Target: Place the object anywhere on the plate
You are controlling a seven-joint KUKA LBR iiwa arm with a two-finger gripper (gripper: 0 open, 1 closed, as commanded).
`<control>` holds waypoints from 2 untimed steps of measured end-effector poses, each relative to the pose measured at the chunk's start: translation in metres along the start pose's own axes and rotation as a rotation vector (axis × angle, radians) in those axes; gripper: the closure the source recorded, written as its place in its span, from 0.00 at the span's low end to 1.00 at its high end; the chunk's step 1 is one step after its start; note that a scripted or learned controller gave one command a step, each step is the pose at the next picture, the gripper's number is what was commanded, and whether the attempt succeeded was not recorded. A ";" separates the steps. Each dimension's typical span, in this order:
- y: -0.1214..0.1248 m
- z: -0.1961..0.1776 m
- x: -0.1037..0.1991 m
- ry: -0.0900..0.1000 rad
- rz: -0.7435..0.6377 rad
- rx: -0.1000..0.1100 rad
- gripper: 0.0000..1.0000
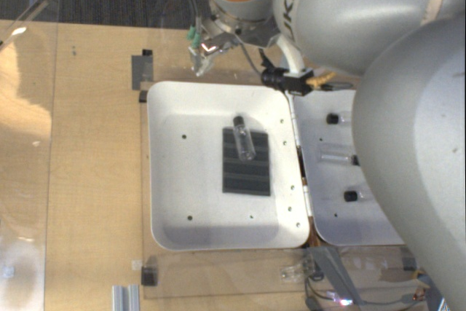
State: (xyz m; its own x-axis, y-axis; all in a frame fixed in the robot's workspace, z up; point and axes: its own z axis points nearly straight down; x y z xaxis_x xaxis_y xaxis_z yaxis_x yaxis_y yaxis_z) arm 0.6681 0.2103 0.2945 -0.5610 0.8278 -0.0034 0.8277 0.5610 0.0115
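I see two bins side by side on the bench point(87, 156). In the left bin point(175, 215) the plate point(246, 175) lies near its middle, and what looks like a small tube point(243, 138) rests on the plate's far edge. The right bin point(331, 215) sits partly under the arm point(386, 25).

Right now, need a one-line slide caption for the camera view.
Clear tube resting on the dark ribbed plate in the left bin, gripper above its far edge.
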 end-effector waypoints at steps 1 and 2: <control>-0.020 0.010 0.029 0.003 -0.286 0.004 1.00; 0.004 0.062 0.014 0.002 -0.028 0.006 1.00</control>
State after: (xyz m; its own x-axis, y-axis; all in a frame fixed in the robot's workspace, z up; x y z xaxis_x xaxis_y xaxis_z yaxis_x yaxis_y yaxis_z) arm 0.6640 0.2245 0.2323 -0.5836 0.8120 -0.0017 0.8120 0.5836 0.0052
